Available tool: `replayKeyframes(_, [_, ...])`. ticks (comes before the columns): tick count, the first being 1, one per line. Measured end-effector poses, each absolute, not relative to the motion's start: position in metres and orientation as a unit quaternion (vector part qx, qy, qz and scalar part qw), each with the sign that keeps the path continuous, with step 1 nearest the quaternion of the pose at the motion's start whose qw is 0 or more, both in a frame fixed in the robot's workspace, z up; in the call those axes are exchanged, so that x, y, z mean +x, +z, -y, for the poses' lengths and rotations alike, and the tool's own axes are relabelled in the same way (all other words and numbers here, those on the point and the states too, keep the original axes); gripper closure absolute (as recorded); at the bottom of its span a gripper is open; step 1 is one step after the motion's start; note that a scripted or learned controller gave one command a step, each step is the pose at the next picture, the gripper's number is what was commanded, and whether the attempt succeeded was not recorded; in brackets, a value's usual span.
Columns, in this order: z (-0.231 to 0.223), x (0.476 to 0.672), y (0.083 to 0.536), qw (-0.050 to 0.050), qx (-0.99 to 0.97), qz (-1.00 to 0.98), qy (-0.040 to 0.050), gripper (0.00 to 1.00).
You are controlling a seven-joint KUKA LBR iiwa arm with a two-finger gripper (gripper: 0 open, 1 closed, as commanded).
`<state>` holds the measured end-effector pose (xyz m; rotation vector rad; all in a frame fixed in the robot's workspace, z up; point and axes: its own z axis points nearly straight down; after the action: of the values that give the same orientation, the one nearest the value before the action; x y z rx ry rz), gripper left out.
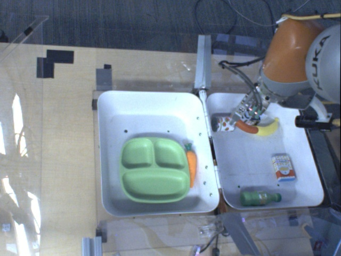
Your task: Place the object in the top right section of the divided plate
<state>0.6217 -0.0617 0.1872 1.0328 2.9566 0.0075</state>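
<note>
The green bottle (pixel 259 198) lies nearest me, on its side at the lower edge of the right bin (pixel 314 193). From there I go by size. The counter (pixel 53 143) carries both white bins. The arm (pixel 298 47) comes in from the upper right of the frame. The left bin (pixel 112 196) holds the green divided plate (pixel 155 169), and an orange carrot (pixel 191 164) lies just beside the plate's right rim, not in any section. The plate's top right section is bare.

In the right bin, a small carton (pixel 283 167) sits right of centre. At the bin's upper left a yellow banana (pixel 269 128), a red sausage (pixel 247 127) and a spotted cup (pixel 225 124) crowd together.

The end effector (pixel 250 112) hangs right over that cluster, touching or nearly touching the sausage. Whether it is spread or pinched I cannot tell.

I judge this to be the pick step, with the sausage the likely object, still in the right bin. Next I need a firm grip on it alone, a lift clear of the bin walls, then a carry leftward to the plate's top right section.
</note>
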Motion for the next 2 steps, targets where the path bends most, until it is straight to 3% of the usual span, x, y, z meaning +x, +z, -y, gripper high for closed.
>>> replayKeyframes(1, [-0.041, 0.587, 0.186, 0.003, 0.320, -0.947, 0.0019, 1.00])
replayKeyframes(2, [-0.056, 0.573, 0.240, 0.004, 0.321, -0.947, 0.0024, 1.00])
